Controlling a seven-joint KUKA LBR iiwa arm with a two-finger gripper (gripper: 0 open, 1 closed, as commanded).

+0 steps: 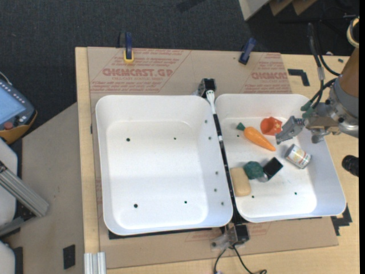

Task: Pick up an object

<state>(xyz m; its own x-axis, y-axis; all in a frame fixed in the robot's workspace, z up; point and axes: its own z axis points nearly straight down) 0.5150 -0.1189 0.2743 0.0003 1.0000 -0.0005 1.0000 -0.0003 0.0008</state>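
Camera view: the end effector hangs over the right bin, fingers spread, holding nothing, beside the orange carrot and silver can.

Orange carrot, red pepper, small can, right bin

Bench w/ cardboard sheet – 2 white bins: left bin, right bin.

We see two shallow white bins of smooth, slightly glossy plastic on a matt brown cardboard sheet printed in red. The small silver can looks like shiny metal, the orange carrot like smooth plastic, the tan block matt.
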